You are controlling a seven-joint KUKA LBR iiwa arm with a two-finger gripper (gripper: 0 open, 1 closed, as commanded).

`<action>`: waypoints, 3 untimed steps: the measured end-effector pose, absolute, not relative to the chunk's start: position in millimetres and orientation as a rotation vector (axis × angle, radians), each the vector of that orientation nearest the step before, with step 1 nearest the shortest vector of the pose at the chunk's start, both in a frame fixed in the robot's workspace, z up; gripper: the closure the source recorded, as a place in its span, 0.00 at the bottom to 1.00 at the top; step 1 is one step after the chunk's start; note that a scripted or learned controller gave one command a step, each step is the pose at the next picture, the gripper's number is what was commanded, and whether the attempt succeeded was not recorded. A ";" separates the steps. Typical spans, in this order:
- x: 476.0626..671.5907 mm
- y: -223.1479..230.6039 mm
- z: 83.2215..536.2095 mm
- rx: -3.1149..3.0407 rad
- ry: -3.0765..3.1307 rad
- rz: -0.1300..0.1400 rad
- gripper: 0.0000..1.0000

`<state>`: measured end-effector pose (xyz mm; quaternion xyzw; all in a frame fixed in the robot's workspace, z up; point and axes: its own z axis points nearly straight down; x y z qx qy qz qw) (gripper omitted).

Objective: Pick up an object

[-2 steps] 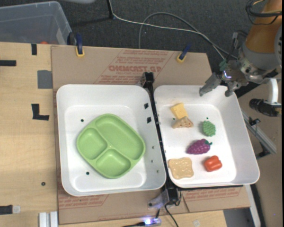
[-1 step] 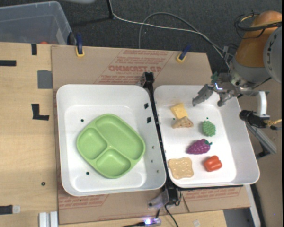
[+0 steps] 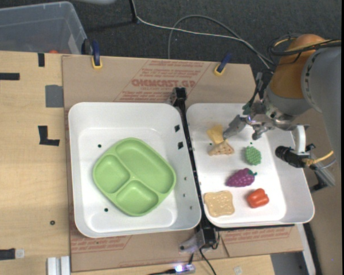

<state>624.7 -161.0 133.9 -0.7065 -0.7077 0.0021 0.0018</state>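
Nothing is held yet, so the whole pick is judged to be left: closing in on one item, gripping it and lifting it free. The claw (image 3: 246,129) is seen over the far part of the right bin (image 3: 295,213), with the arm (image 3: 309,73) reaching in from the right, and its two fingers are spread apart with nothing between them. All the loose items are found in that bin. The yellow piece (image 3: 217,134) lies just left of the left finger, and is judged the likeliest target since it is nearest the claw; the tan cracker (image 3: 221,149) lies touching it on its near side. The green berry (image 3: 252,155) lies just nearer than the right finger, close under the claw though apart from it. The purple grapes (image 3: 241,178) are placed nearer again, in the middle of the bin. The toast (image 3: 219,203) and the red pepper (image 3: 257,197) sit side by side at the near end, well apart from the claw. The left bin (image 3: 80,125) bears a green tray (image 3: 134,176) with three compartments, which is well apart from the claw. Whether the fingertips touch the bin floor cannot be told from this slant
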 end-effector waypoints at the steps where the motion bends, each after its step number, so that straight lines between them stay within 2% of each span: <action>1: 625.0 -160.8 83.5 -2.219 -2.224 0.003 0.00; 2: 626.5 -160.1 97.3 -2.220 -2.228 -0.001 1.00; 3: 632.4 -152.4 143.6 -2.220 -2.225 -0.002 1.00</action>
